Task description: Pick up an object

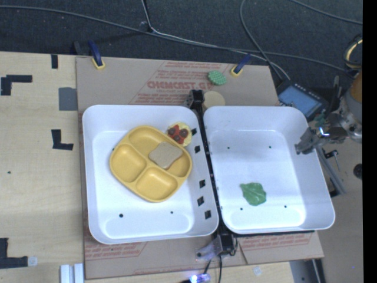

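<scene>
Right bin's (294,119) green object (253,193) well apart from fingers (305,144)

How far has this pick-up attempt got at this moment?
Nothing looks picked yet. The crumpled green leaf-like piece lies on the right white bin's floor; the yellow divided plastic tray with a tan bread slice sits in the left white bin. The claw is at the right bin's right rim. Reaching, grasping and lifting remain.

Claw (306,142) at right edge, tilted leftward
</scene>
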Robot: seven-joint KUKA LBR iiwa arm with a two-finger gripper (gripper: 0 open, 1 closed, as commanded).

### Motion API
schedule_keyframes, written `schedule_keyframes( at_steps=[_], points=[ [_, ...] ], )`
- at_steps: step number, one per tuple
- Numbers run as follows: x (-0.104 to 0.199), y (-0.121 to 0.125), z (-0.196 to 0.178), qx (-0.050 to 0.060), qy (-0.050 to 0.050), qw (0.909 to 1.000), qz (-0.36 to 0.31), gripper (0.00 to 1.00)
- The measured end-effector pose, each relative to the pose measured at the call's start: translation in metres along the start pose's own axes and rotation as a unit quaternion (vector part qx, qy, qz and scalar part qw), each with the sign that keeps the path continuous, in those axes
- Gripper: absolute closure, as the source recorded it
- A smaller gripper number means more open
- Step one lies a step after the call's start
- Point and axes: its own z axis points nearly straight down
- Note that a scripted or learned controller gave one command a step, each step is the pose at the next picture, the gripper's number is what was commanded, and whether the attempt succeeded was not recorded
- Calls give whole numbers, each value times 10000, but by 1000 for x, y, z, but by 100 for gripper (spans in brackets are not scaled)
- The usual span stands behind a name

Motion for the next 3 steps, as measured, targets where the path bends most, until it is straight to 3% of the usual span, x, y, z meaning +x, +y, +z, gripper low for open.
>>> schedule_keyframes(
  at_steps=[3],
  points=[
    [154, 47, 9, 22, 14, 10000, -21, 100]
  ],
)
